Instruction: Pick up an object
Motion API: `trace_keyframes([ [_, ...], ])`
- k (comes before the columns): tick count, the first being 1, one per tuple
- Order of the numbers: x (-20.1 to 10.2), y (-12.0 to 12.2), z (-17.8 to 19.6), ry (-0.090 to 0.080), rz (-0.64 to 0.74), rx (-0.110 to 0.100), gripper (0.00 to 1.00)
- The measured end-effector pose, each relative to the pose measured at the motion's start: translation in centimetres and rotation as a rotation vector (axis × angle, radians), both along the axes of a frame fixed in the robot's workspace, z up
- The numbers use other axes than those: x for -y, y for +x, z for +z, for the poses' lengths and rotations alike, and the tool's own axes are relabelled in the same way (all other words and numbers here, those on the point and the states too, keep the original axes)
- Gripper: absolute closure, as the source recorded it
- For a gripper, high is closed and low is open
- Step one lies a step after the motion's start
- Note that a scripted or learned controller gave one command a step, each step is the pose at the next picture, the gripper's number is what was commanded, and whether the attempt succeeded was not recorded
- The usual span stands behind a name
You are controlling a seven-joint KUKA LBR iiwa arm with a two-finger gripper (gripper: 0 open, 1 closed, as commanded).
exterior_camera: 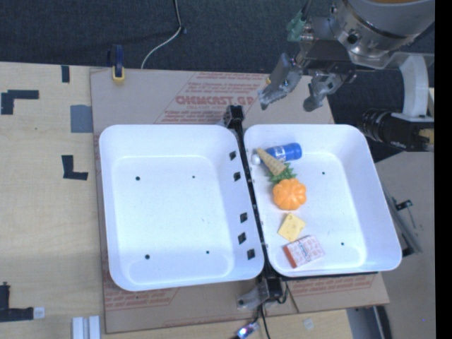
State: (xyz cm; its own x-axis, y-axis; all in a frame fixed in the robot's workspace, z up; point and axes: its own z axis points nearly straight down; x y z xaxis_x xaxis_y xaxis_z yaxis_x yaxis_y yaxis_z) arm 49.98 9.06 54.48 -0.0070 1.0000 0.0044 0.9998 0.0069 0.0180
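Observation:
My gripper point(291, 97) hangs open above the far edge of the right bin point(353, 189), with nothing between its two fingers. In that bin's left part lie a blue bottle point(285, 151), a tan cone-shaped piece point(271, 162), an orange pumpkin-like toy point(289, 194), a yellow cheese-like wedge point(291, 227) and a small red and white packet point(304, 251). The gripper is well above and behind these objects, touching none.
The left bin point(169, 203) sits beside the right one, joined by a black clip strip point(244, 189). Both rest on a cardboard sheet point(198, 97). A yellow clamp point(117, 66) and a white cable point(169, 34) lie at the back.

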Motion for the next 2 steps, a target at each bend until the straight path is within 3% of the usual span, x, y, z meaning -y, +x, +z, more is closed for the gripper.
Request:
trace_keyframes([
  [1,-8.2,4.0,-2.5,-0.005,0.001,-0.02,1.0],
  [2,-14.7,7.9,-1.1,-0.004,-0.001,-0.017,1.0],
])
